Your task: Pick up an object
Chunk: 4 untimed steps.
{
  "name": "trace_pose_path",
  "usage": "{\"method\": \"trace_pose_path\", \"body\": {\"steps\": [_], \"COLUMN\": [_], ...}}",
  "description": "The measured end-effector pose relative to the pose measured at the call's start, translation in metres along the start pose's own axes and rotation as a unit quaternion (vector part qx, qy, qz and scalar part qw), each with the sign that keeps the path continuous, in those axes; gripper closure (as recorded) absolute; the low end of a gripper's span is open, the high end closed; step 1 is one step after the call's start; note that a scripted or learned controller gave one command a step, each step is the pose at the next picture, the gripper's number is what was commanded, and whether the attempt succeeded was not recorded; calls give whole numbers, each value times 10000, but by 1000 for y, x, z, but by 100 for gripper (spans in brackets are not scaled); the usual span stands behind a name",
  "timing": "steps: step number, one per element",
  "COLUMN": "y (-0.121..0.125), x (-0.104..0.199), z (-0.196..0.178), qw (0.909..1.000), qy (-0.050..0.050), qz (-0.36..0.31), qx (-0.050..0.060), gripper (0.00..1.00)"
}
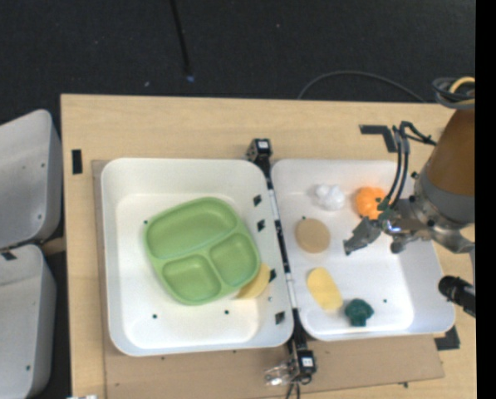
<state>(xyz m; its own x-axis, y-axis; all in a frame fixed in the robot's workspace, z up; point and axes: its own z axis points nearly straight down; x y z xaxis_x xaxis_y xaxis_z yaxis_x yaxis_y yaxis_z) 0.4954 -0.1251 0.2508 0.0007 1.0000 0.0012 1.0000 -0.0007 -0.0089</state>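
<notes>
The right bin [414,298] holds several small things: a white lump [329,194], an orange ball-like object [365,199], a flat tan disc [313,235], a yellow lump [323,288] and a dark green object [358,311]. My gripper [370,223] hangs low over this bin, just below and right of the orange object, and right of the tan disc. Its fingers look open, one grey finger [358,238] pointing down-left, with nothing seen between them.
The left bin [123,306] holds a green divided plate [202,249], with a yellow piece [257,283] tucked at its lower right edge. A raised divider [277,239] separates the bins. The arm's orange-banded body [454,160] and cables [397,152] stand over the right bin's far right side.
</notes>
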Motion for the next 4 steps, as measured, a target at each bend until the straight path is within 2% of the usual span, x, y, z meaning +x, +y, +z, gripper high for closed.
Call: {"method": "trace_pose_path", "body": {"steps": [1, 2, 4], "y": [2, 4, 3], "x": [0, 5, 5], "z": [-5, 39, 153], "qw": [10000, 10000, 10000], "qy": [-8, -8, -6], "qz": [-12, 3, 11], "qx": [-49, -36, -28], "gripper": [0, 0, 0]}}
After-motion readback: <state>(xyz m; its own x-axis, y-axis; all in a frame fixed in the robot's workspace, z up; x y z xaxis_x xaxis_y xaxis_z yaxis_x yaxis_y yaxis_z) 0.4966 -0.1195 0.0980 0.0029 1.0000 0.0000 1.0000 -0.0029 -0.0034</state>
